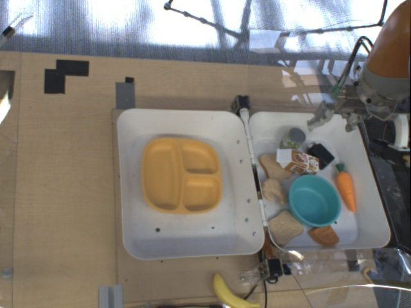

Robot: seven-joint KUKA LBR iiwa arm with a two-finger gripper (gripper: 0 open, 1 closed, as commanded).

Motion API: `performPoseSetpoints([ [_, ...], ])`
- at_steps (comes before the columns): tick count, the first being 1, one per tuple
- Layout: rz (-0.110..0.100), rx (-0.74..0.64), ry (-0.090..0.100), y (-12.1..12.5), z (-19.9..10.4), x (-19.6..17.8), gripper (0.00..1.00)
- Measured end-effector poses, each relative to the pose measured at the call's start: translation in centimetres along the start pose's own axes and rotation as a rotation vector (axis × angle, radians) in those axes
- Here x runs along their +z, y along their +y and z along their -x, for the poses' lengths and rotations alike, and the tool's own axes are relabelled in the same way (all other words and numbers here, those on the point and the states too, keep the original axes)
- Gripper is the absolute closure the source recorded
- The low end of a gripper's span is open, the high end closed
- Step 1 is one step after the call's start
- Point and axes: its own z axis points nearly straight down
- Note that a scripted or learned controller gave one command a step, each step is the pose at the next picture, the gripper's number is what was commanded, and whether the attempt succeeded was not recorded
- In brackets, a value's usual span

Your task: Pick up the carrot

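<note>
Orange and tapered, the carrot (346, 189) lies at the right edge of the right bin (372, 226), green top pointing to the upper frame, just beside the teal bowl (314, 200). Bread pieces (275, 178) and small packets (302, 162) crowd the bin's left and middle. The gripper (335, 113) hovers at the bin's upper right corner, well apart from the carrot, its fingers spread open and holding nothing. The left bin (128, 191) holds a yellow divided plate (182, 174). A banana (230, 294) lies at the bottom, outside the bins.
</note>
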Motion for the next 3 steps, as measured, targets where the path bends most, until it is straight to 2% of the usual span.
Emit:
performPoseSetpoints([
  [1, 0.002, -0.186, -0.005, -4.8, 6.4, -2.0, 0.00],
  [2, -0.005, -0.417, 0.003, -6.9, 6.0, 11.3, 0.00],
  [3, 0.005, 0.108, 0.007, -7.2, 5.6, 14.3, 0.00],
])
